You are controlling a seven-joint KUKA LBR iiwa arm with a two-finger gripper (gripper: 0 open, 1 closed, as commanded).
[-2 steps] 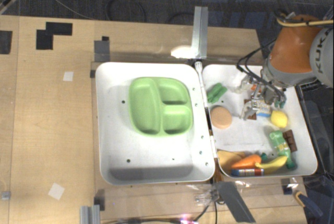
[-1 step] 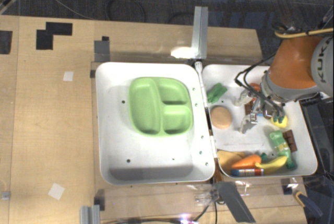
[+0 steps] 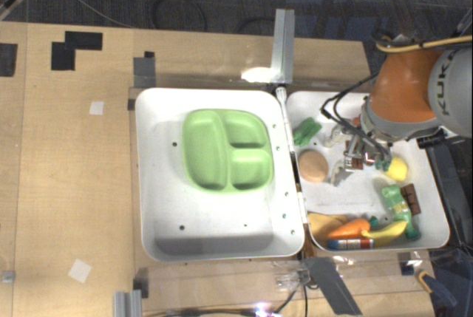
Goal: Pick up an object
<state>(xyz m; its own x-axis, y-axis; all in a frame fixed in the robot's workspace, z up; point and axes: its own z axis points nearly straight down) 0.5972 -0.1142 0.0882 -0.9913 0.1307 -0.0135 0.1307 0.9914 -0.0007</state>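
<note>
Camera view: banana [image 3: 387, 231] lies lengthwise along right bin's [image 3: 369, 197] near wall.

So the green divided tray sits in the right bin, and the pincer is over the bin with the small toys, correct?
Not quite. The camera view shows the green divided tray in the left bin, not the right. The rest holds: the pincer is over the right bin, which holds the small toys.
</note>
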